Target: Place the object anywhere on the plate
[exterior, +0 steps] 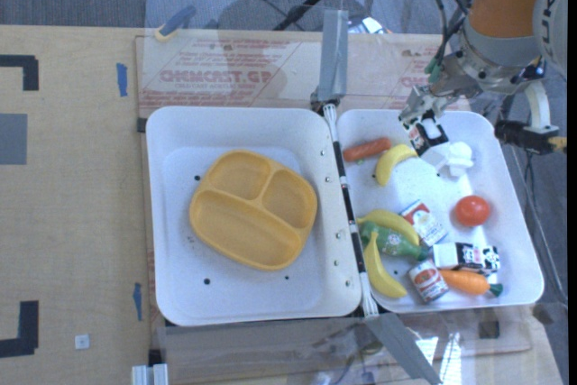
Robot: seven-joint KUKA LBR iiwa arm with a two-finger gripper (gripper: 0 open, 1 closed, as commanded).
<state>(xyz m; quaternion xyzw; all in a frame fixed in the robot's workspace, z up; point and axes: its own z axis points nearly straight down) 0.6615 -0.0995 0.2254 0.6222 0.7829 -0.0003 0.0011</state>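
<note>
Over on the left, the worktop point(63, 221) is seen bare and tan, marked with a few dark squares and blue tape, and then the left bin point(171, 284) comes up, where the yellow plate point(253, 209) is found lying flat near the middle, its three compartments unfilled. Nothing has been placed on it yet, so the task is judged to be at its picking stage. Across the divider, the right bin point(514, 194) is crowded: a sausage point(367, 149) and a small banana point(394, 162) lie at the top, a white lump point(453, 160) just beside them, a red tomato point(471, 211) further down, and lower still two more bananas, a green packet, a small carton, a can and a carrot point(467, 281) are packed close together. The claw point(424, 123) is seen at the top of this bin, poised above the small banana and the white lump; whether it is open or closed cannot be told, and nothing is seen gripped. Which object is meant cannot be told either, though the small banana or the white lump seems likeliest. For a clean pick, the descent should be kept centred on one item, clear of the bin wall, and the grip confirmed before the carry is made over the divider to the plate.
</note>
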